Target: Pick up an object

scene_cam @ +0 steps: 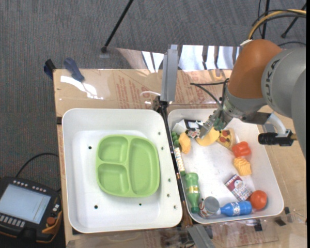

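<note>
The tool is down in the right bin, right of frame centre, over a curved yellow banana-like piece. Whether it grips the piece or how wide it stands, I cannot tell.

Arm: cut off at right edge. Gripper: fingertips blurred, grip unclear. Teach pendant: cropped at left edge.

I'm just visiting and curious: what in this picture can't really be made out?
- End effector, camera view: too small and blurred among the toys to tell its state.
- Yellow item beneath it: partly covered, identity unclear.
- Red packet: label too small to read.
</note>
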Motion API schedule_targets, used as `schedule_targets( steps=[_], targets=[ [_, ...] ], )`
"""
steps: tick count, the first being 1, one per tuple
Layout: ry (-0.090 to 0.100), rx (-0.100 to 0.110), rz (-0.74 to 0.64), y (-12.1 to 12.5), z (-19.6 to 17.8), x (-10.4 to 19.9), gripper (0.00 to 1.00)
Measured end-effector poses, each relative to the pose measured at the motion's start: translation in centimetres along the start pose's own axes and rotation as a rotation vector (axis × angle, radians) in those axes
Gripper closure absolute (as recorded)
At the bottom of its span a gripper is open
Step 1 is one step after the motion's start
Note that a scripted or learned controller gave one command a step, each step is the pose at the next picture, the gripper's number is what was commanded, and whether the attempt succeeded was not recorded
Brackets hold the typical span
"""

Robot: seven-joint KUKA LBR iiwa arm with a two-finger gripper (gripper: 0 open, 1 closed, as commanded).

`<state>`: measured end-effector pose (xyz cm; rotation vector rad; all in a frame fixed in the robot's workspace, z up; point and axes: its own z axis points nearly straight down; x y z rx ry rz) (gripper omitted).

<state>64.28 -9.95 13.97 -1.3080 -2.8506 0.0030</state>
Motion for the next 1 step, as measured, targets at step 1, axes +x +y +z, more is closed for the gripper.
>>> schedule_targets(
  steps=[1],
  targets=[
    [-0.008,-0.011,0.070,-0.35,-7.21,7.28,1.00]
  ],
)
